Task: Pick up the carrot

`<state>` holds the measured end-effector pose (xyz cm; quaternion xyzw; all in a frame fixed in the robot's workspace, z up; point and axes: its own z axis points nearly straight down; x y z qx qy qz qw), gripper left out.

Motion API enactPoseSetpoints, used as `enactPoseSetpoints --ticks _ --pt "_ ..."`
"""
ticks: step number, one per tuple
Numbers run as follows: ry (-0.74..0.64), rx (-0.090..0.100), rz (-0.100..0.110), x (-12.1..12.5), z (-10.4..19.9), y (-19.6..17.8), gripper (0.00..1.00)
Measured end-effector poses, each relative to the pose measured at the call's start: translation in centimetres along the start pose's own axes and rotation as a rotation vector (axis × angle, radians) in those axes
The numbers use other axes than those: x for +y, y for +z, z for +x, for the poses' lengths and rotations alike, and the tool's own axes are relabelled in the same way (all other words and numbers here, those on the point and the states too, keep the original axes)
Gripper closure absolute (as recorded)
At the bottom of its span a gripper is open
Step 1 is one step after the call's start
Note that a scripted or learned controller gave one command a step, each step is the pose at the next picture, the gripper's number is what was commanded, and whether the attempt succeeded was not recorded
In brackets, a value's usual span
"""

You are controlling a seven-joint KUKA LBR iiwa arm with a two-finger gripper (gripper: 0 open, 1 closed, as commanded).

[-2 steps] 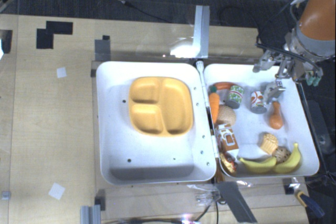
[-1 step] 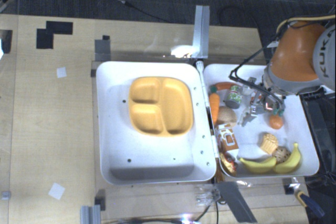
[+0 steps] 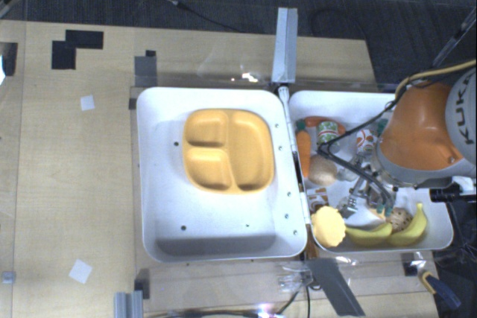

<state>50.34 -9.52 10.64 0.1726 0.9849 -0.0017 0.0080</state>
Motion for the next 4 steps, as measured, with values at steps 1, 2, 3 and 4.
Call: enactPoseSetpoints --ticks 1,2,3,4 --pt "-0.007 -0.007 -0.003 0.3 -0.3 -1.1 1.0" --pt "-0.133 0.006 -0.003 -0.8 -0.3 -2.3 1.0" --pt "-0.673 0.003 -0.005 -2.1 0.5 -9.6 1.0" --pt "-0.782 0.009 -0.006 -6.8 -2.2 -5.0 1.0"
